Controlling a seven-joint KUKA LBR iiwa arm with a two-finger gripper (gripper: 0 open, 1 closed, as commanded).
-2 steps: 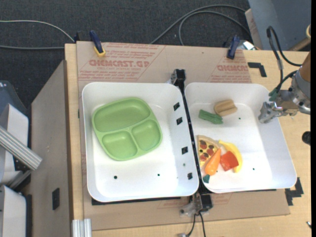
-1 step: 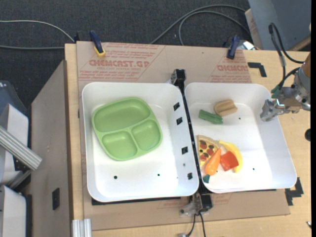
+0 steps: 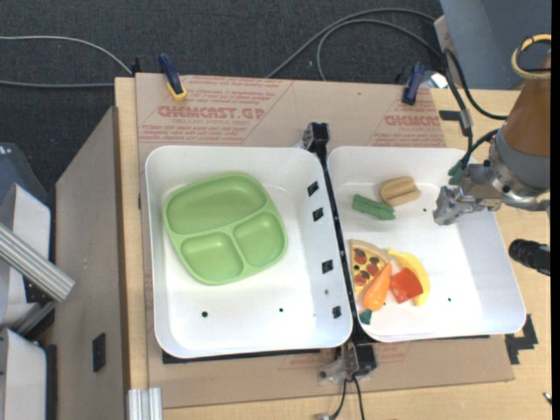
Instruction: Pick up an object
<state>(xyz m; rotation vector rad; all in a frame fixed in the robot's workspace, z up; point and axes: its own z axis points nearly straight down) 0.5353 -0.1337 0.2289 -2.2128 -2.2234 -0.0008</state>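
Note:
The right bin [image 3: 472, 261] holds several toy foods. A tan bread roll [image 3: 397, 190] lies near its back, with a green pickle [image 3: 374, 206] just in front and to the left of it. Near the bin's front left sit a pizza slice [image 3: 367, 258], an orange carrot [image 3: 377, 287], a red piece [image 3: 405, 284] and a yellow banana [image 3: 418, 275], bunched together. My gripper [image 3: 448, 208] hangs over the right bin's back right part, to the right of the roll and apart from it. Nothing shows between its fingers.
The left bin [image 3: 175, 322] holds a green divided plate [image 3: 226, 227]. A black divider with clips [image 3: 325, 234] runs between the bins. Blue clamps [image 3: 172, 79] hold the cardboard at the back. Cables [image 3: 350, 33] trail across the dark floor behind.

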